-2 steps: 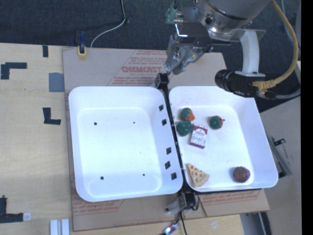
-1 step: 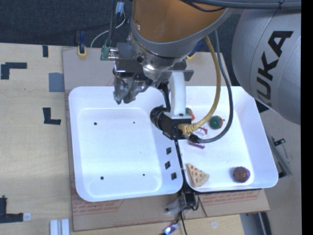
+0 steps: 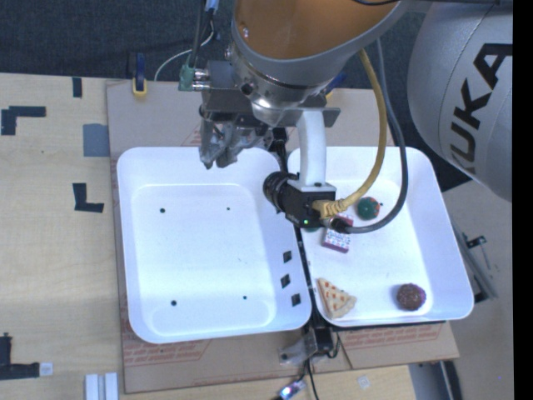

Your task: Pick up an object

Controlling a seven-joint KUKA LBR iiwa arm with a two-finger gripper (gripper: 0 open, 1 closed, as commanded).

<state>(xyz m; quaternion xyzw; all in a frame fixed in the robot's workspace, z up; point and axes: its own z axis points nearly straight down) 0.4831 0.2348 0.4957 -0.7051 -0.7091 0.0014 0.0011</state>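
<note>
White, smooth bins (image 3: pixel 137 223) hold 1 rough brown ball (image 3: pixel 410 296) (right bin); gripper (image 3: pixel 218 150) hangs over the left rim, grasp unreadable.

Bins (image 3: pixel 133 182) white. In right bin: green ball (image 3: pixel 367 209), brown-maroon ball (image 3: pixel 410 296), tan waffle wedge with grid pattern (image 3: pixel 335 297), small purple-white block (image 3: pixel 337 240). Cable (image 3: pixel 379 140) yellow.

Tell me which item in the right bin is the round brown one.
The brown ball, in the right bin's near right corner. The others differ: a green ball, a small pink-white block and a tan wedge.
</note>
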